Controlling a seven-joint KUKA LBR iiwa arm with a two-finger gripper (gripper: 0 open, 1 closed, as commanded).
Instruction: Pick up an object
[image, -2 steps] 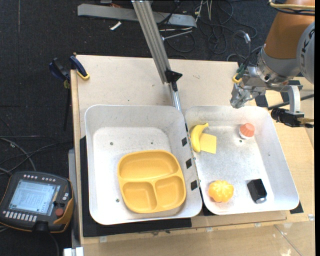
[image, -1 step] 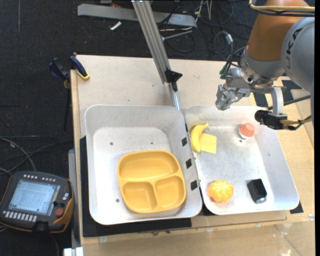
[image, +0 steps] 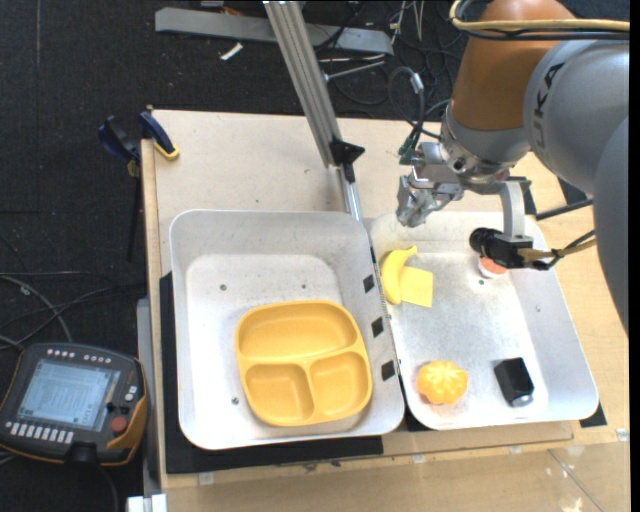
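Observation:
My gripper (image: 413, 212) hangs over the far left corner of the right bin (image: 560, 330), just above and behind a yellow banana (image: 396, 264). Against the banana lies a yellow block (image: 416, 287). An orange fruit (image: 441, 383) sits near the bin's front edge, with a small black box (image: 514, 380) to its right. A small red and white object (image: 492, 266) lies at the bin's far side, partly under a black fitting on the arm. Nothing shows in the gripper.
The left bin (image: 200, 270) holds a yellow divided tray (image: 302, 361). A slanted metal pole (image: 318, 100) rises behind the bins, close to the gripper's left. A teach pendant (image: 70, 400) lies off the bench at the lower left.

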